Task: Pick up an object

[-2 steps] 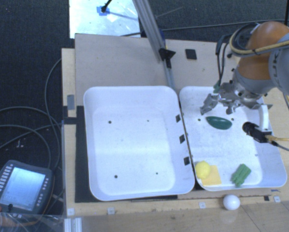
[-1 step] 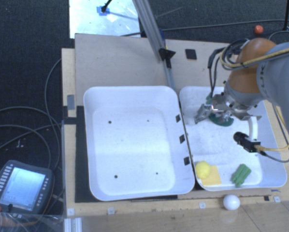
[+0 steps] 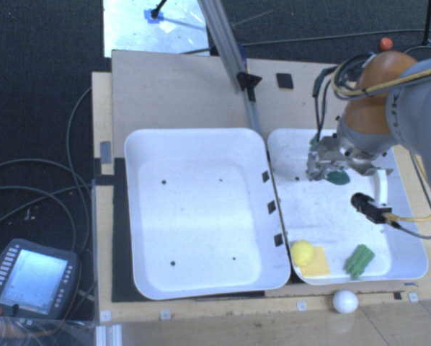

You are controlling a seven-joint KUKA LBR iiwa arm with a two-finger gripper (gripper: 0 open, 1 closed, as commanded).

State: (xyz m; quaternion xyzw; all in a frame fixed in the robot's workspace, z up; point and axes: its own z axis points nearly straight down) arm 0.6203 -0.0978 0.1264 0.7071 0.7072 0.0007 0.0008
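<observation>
My gripper (image 3: 318,167) hangs low over the back part of the right bin (image 3: 415,262), below the grey and orange wrist. A small teal object (image 3: 339,178) lies just to the right of the gripper, partly hidden under the wrist; whether they touch is unclear. At the front of the same bin sit a yellow ball-like piece (image 3: 301,251) on a flat yellow pad (image 3: 318,265) and a green ridged object (image 3: 359,259).
The left bin (image 3: 132,193) stands beside the right one, with black clips along the shared wall. A white ball (image 3: 344,301) rests on the bench in front of the right bin. A metal pole (image 3: 226,38) slants in behind the bins. Cables trail off the wrist.
</observation>
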